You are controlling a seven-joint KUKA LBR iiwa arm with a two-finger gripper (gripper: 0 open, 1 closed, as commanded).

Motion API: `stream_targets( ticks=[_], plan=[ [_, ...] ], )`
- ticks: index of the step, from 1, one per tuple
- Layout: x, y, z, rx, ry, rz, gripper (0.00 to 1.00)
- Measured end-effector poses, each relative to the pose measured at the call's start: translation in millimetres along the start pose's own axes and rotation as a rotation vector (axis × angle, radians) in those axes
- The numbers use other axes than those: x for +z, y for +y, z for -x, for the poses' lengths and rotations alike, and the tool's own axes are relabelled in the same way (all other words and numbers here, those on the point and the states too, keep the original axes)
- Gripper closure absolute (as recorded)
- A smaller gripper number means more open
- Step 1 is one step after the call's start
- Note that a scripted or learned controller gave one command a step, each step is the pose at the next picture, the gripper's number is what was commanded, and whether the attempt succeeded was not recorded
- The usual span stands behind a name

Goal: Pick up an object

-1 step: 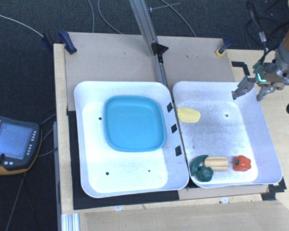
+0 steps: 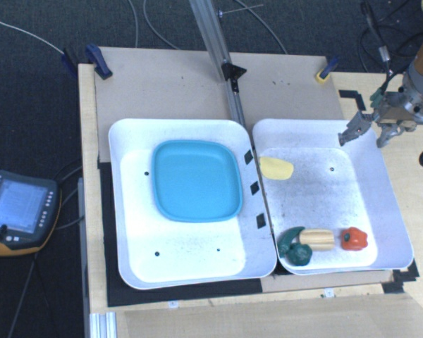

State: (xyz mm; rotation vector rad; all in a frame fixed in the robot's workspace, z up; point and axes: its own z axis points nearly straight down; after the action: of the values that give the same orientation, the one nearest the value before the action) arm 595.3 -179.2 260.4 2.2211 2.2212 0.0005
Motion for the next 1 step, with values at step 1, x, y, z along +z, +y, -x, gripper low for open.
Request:
stream_targets(
  ticks=[1],
  plan=[
    [42.1, 3.8, -3.4, 0.000, 0.000, -0.002, 0.00]
  ],
)
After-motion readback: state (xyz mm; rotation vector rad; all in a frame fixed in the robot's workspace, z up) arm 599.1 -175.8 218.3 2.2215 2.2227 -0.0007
